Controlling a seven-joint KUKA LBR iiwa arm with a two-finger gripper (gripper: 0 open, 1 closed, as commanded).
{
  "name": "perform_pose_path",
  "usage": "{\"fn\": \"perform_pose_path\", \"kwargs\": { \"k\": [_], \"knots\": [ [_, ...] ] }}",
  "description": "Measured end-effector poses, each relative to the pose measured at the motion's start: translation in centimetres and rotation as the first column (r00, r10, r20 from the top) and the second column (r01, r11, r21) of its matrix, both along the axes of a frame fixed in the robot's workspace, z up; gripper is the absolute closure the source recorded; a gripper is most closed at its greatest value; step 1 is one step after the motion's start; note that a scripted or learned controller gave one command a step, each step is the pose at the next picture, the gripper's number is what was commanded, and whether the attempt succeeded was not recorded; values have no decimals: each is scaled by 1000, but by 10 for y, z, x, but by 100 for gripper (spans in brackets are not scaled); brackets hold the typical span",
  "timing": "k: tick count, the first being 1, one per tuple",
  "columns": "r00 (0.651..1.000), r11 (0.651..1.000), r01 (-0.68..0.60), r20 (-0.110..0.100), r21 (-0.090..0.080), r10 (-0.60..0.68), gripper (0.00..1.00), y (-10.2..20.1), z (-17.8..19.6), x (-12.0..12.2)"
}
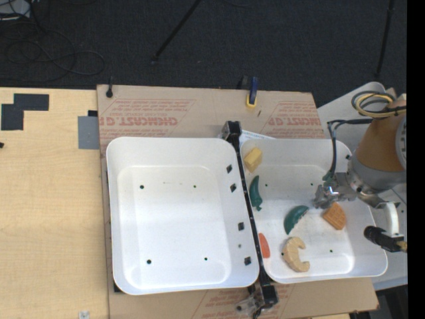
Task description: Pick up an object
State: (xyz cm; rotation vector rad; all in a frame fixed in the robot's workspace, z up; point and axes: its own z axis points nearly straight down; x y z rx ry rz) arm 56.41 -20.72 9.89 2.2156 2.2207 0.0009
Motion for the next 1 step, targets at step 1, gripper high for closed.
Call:
{"fn": "perform_pose_path", "kwargs": {
  "k": [1],
  "knots": [
    [1000,1000,-1,7,8,1,100,-1,-7,-58]
  ]
}}
